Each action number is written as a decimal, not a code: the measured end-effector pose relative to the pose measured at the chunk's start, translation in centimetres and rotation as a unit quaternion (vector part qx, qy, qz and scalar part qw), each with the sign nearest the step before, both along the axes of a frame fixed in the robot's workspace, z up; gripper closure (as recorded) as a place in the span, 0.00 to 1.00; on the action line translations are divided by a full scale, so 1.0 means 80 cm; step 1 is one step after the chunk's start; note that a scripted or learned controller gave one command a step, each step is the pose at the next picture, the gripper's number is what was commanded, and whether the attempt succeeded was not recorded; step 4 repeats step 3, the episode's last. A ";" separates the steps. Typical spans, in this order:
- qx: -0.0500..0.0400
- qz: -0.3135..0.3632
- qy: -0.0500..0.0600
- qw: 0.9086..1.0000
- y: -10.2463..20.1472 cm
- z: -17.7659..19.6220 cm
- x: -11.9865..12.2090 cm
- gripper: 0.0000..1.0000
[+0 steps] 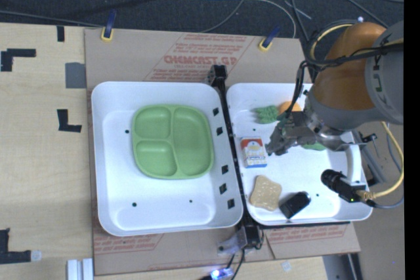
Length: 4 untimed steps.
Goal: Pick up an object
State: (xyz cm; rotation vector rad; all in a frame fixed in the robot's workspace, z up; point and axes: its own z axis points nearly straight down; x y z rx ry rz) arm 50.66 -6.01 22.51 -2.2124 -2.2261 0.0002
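Right bin (298, 214) | arm hides orange item (287, 106) | tool (281, 141) grip state unclear

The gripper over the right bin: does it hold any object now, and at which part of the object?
It cannot be told. The gripper hangs low over the right bin, beside the small red and white box, but no object is seen between its fingers.

Your arm (367, 75) reaches in from the right, its grey body and orange band bulking large on that side of the view. The wrist bends down and to the left, and the dark pincer (279, 141) hangs low at its end. You cannot tell how the pincer is set.
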 end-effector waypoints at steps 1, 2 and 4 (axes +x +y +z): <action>0.000 -0.001 0.000 1.000 0.056 -0.004 -0.002 1.00; 0.000 0.001 0.000 1.000 0.136 -0.009 0.001 1.00; -0.001 0.000 0.000 1.000 0.190 -0.007 0.014 1.00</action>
